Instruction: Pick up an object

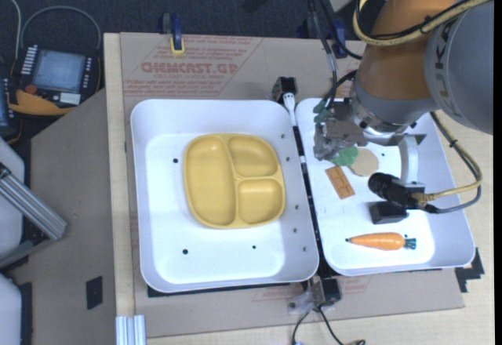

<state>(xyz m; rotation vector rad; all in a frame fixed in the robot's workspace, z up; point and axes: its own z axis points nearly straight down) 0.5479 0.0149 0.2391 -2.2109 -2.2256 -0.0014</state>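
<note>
While the arm (408,45) reached in from the right, its jaws stood over the upper left part of the right bin (447,251); whether they were apart or together could not be told, as the wrist's metal body covered them from above.

Right bin, contents:
- Green piece (346,155), small, just below the jaws and partly under the wrist; whether it touched them could not be told.
- Pale disc (364,163), touching the green piece on its right side.
- Brown wafer (340,182), flat, oblong, lying aslant just below the green piece and near the bin's left wall.
- Carrot (379,241), orange with a small green tip at its right end, lying crosswise near the bin's lower edge, well apart from the jaws.

Left bin (157,257), contents:
- Plate (233,179), yellow, with three compartments, lying flat near the bin's middle.

Both bins sat side by side, touching, on a brown tabletop (196,65) with red lettering. A blue clamp (177,41) gripped the tabletop's far edge.
</note>
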